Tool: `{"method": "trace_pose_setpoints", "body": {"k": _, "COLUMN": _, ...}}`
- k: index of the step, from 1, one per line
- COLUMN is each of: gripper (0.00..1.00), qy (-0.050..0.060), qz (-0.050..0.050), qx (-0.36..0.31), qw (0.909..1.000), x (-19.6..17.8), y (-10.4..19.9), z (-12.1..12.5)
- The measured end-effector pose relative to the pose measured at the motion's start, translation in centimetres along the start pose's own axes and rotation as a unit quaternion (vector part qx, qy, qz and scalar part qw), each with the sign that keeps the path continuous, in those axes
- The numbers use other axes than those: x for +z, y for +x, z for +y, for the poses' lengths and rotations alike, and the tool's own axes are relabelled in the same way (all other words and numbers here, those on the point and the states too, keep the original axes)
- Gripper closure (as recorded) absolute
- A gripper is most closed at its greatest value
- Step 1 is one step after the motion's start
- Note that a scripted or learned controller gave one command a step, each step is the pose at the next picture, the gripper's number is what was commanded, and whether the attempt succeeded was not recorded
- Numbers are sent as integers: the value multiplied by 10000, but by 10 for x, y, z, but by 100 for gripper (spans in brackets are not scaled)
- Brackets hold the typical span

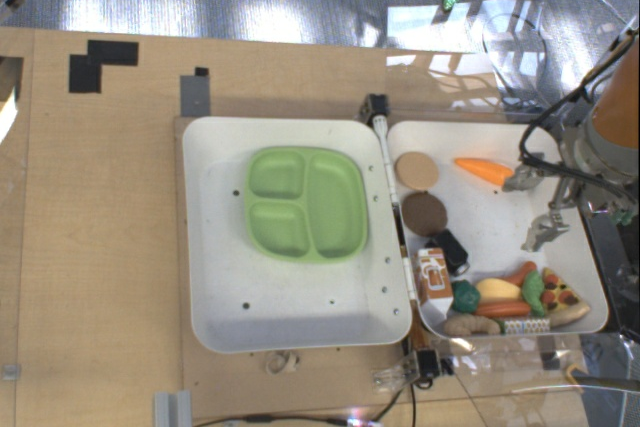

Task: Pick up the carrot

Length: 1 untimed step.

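Orange carrot (482,171) lying loose in right bin (478,215); gripper (536,205) just beside carrot, jaws apart, empty; grasp and lift remain.

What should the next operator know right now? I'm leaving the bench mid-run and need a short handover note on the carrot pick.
Gripper: over the right bin, open, holding nothing.
Carrot: lying on the right bin's floor near its far edge, just left of the gripper, apart from the two brown discs.
Green divided plate: in the left bin.
Done: arm is near the carrot.
Left: line up over the carrot, close on it, lift.
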State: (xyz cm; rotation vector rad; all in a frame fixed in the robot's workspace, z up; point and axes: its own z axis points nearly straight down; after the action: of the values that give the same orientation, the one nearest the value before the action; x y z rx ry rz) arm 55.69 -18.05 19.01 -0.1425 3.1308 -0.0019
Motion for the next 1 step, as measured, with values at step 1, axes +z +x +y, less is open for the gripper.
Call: {"method": "trace_pose_setpoints", "body": {"k": 1, "gripper": 0, "qy": -1, "qz": -5, "qx": -308, "qw": 9995, "x": 45, "y": -42, "z": -24}}
